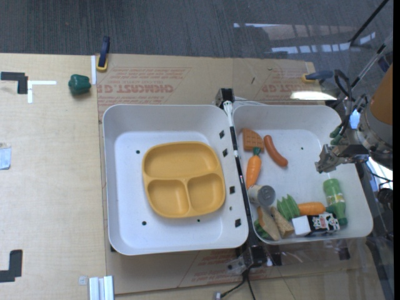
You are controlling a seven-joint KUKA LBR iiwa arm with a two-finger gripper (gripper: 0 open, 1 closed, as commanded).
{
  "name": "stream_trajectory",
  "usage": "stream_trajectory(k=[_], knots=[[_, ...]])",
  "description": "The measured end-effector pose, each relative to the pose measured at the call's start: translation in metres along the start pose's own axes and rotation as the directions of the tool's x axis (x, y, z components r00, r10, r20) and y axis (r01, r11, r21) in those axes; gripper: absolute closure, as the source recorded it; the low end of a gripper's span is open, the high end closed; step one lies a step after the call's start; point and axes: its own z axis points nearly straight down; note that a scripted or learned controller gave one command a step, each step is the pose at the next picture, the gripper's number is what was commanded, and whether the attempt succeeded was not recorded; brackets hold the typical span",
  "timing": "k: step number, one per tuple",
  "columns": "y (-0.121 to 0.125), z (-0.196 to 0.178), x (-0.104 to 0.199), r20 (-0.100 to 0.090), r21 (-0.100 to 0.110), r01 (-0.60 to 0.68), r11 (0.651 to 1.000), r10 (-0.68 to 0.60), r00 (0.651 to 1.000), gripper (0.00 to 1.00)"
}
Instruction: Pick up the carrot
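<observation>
I see the carrot (pixel 252 169) lying at nine o'clock in the right bin (pixel 306 121), against its left wall. The gripper (pixel 327 162) hovers at three o'clock, well apart; whether it's wide or narrow, I cannot tell.

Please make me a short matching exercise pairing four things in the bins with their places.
Things:
1. carrot
2. yellow plate
3. sausage
4. green bottle

Places:
A. near the right bin's right wall
B. in the left bin
C. by the right bin's left wall, below the waffle
D. right of the waffle, lying at a slant

Pairs: 1-C, 2-B, 3-D, 4-A
</observation>
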Motion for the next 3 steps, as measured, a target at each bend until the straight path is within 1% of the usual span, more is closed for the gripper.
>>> stream_trajectory(k=[1, 2, 3], knots=[[-0.007, 0.145, -0.007, -0.003, 0.0, 0.425, 0.905, -0.425, 0.905, 0.0], [0.003, 0.176, -0.021, 0.022, -0.024, 0.658, 0.753, -0.657, 0.753, 0.0], [0.003, 0.178, -0.009, 0.029, -0.014, 0.873, 0.488, -0.872, 0.488, 0.0]])
